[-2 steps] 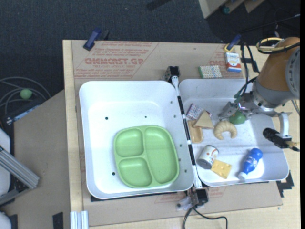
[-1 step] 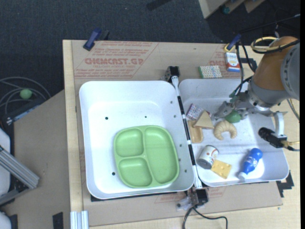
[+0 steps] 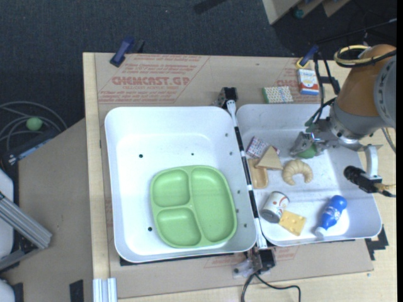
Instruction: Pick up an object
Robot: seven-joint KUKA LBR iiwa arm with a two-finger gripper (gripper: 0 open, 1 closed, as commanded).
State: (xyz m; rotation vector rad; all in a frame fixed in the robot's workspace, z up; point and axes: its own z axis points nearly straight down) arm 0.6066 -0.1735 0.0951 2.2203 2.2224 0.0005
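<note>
green tray (image 3: 192,205) in left bin (image 3: 126,131); end effector (image 3: 306,143) low in right bin (image 3: 277,115) above croissant (image 3: 298,170), opening unclear.

Both white bins (image 3: 119,137) look like smooth, slightly glossy plastic. The green divided plate (image 3: 192,205) in the left bin is matt plastic. The bench (image 3: 157,80) at the upper middle looks like brown paper-covered board with red print. At the lower right, the blue bottle (image 3: 331,214) looks shiny, and the small can (image 3: 274,206) metallic.
</note>
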